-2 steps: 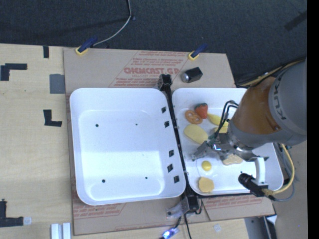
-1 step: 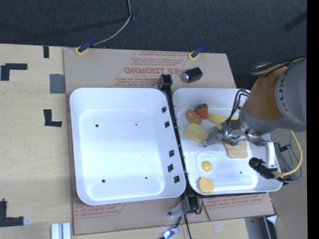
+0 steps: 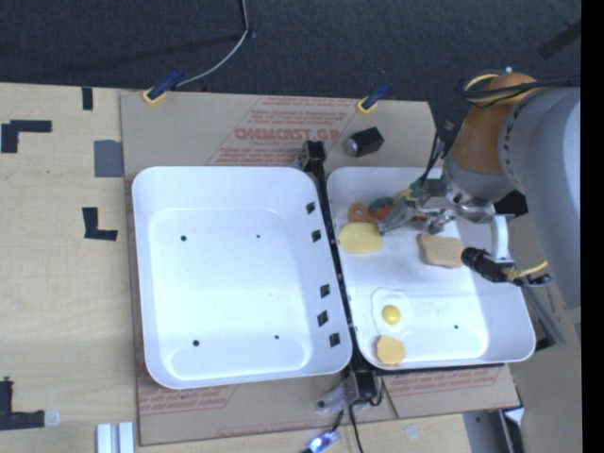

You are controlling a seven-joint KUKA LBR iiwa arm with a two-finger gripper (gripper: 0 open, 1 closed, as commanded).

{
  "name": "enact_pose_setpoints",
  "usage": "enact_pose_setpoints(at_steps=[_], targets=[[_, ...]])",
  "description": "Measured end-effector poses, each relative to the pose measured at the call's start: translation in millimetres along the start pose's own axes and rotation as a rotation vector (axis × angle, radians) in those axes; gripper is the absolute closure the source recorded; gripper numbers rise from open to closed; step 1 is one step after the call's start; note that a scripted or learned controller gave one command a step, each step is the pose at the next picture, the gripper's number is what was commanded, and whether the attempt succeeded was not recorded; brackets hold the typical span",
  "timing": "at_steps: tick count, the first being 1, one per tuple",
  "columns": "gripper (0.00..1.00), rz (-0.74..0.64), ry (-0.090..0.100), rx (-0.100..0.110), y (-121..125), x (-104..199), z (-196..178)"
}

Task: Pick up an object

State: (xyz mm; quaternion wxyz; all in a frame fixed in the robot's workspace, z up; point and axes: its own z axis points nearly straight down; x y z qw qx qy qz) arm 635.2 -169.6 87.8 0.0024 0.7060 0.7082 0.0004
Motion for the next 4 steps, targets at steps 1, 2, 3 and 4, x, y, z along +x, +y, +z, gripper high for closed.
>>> enact_pose_setpoints(at_steps=[1,2,3,4], targets=[[0.0,0.005,-0.002,0.023,32,44,0],[0.0,0.01,-0.011,0.015,31,65,1],[0.0,0.012,-0.011,0.015,31,65,1],[1.0,0.011,-0.007,0.022,30,67,-8]])
